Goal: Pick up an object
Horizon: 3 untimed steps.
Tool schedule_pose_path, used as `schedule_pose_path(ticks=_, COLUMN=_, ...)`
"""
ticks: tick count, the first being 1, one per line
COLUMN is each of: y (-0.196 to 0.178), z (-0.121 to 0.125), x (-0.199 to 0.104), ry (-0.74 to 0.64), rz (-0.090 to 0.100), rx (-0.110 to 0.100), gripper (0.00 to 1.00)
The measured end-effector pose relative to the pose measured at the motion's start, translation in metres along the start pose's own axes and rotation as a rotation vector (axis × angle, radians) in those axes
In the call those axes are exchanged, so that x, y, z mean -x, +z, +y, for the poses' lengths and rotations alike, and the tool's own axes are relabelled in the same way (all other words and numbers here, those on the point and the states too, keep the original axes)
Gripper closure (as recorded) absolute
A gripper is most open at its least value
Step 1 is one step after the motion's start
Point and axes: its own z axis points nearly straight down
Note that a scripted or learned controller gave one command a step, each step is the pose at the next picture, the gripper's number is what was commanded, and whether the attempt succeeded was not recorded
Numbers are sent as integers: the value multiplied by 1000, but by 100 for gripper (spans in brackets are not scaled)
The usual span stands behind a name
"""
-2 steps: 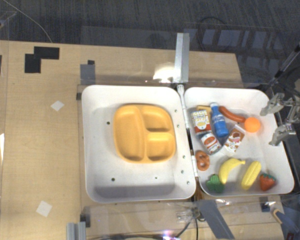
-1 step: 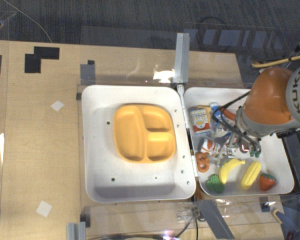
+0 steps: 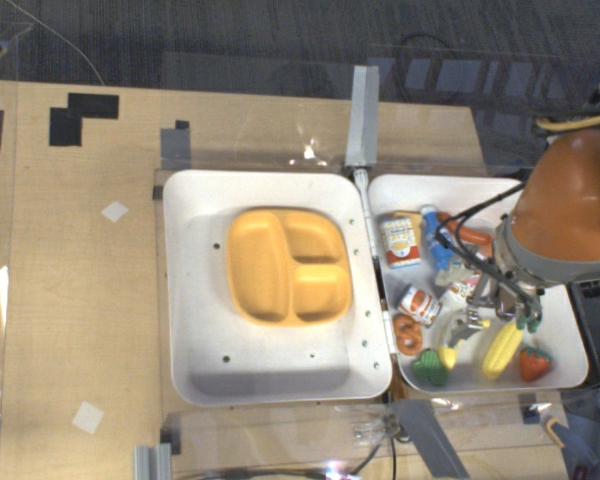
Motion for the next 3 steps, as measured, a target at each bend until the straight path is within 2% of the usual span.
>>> schedule_pose_path(ticks=1, y=3, z=73, x=-14, ry=328, rz=8, rx=0, gripper=0)
schedule_pose_path(ticks=2, y=4, z=124, x=-24, ry=592, rz=10, rx=-3, gripper=0)
schedule_pose_path(ticks=3, y=4, z=123, x=-24, ry=593, rz=10, rx=-3, gripper=0)
